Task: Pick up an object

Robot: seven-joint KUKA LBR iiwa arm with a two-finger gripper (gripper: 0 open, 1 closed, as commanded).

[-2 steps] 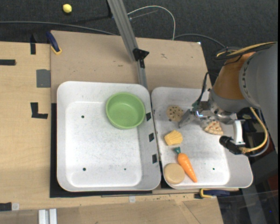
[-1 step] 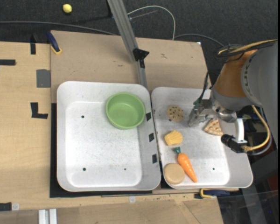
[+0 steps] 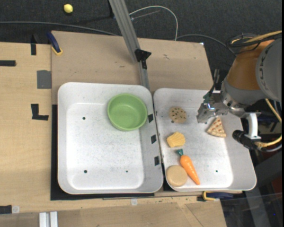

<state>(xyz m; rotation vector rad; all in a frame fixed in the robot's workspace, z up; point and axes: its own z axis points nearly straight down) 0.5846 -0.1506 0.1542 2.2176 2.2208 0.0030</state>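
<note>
Approach step, nothing lifted yet. End effector [image 3: 207, 113] low over the right bin [image 3: 236, 176], just beside the pizza slice [image 3: 217, 128], cookie [image 3: 178, 114] to its other side. Grip state impossible to tell from here. Next: centre over one piece, descend, close

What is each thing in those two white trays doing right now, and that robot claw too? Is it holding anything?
green bowl: upright in the left bin.
cookie: flat in the right bin.
pizza slice: flat, beside the gripper.
cheese wedge: lying free.
carrot: lying flat beside the round bun.
gripper: low over the right bin, nothing visibly held.
</note>
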